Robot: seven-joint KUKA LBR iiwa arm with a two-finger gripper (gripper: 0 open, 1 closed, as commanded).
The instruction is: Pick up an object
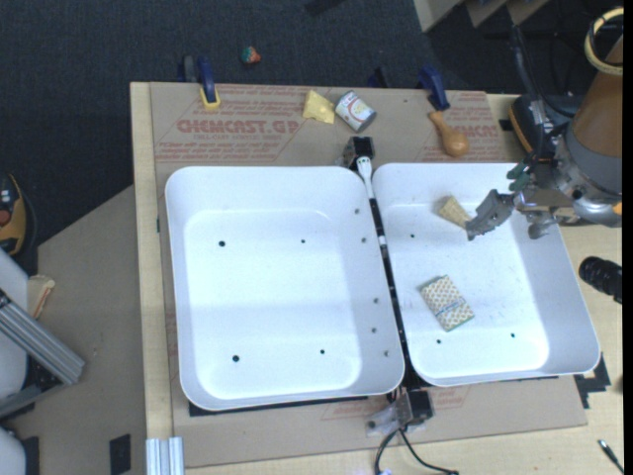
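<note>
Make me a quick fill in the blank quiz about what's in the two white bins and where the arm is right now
1. The patterned packet lies in the ____ bin.
2. The pincer hangs over the ____ bin.
3. The tan block in that bin lies just ____ of the pincer as the camera sees it.
4. The wooden-handled tool rests ____ the bins, on the board.

Missing words: right; right; left; outside

2 objects [447, 302] lie in the right bin [554, 349].
</note>
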